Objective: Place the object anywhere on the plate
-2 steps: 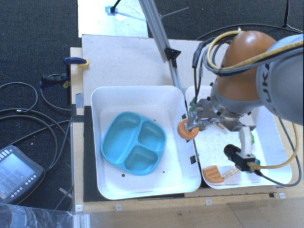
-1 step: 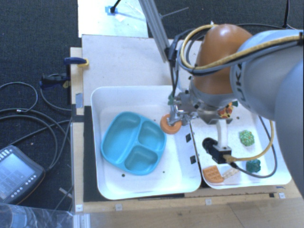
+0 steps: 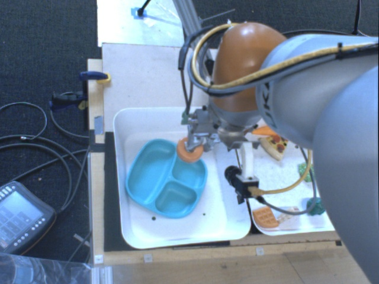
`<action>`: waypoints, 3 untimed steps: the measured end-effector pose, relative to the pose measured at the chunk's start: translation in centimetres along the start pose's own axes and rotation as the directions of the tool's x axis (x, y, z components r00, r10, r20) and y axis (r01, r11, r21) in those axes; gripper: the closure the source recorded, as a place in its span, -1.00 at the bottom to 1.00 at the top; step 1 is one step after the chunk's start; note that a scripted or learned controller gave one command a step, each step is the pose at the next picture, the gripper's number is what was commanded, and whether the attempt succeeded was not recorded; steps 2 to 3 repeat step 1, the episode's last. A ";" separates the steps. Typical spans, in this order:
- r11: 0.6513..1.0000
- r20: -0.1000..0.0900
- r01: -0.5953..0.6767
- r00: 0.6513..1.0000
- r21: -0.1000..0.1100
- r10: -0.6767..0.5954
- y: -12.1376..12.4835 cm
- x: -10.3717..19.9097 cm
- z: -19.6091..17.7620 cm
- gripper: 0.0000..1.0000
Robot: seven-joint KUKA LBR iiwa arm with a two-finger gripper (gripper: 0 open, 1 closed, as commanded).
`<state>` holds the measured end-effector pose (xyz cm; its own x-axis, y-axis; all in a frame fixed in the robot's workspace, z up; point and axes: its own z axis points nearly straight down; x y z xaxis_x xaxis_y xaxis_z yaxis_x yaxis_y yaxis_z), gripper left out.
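Left bin [image 3: 127, 229]: blue divided plate [image 3: 166, 179] is lying inside, long axis running slantwise from upper left to lower right.

Plate's upper right rim: orange round object [image 3: 190, 152] is sitting pinched between the fingers of the gripper [image 3: 192, 147], hanging right over that edge.

Right bin [image 3: 290, 226]: food-shaped toys [image 3: 269, 141] are lying scattered, apart from the plate.

Judgement: release looks close; a small shift leftward would be centring the object.

Bulky grey arm [image 3: 331, 93], glossy orange rounded band [image 3: 246, 64] above the wrist, yellow and black cables [image 3: 260, 70] looped around it, small metal claw [image 3: 194, 142]
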<state>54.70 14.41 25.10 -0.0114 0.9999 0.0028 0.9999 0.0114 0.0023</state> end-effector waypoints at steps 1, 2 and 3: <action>1.000 0.003 -0.004 1.000 0.002 0.004 0.0 -0.4 0.0 -1.00; 1.000 0.003 -0.004 1.000 0.002 0.004 0.0 -0.4 0.0 -1.00; 1.000 0.003 -0.004 1.000 0.002 0.004 0.0 -0.4 0.0 -1.00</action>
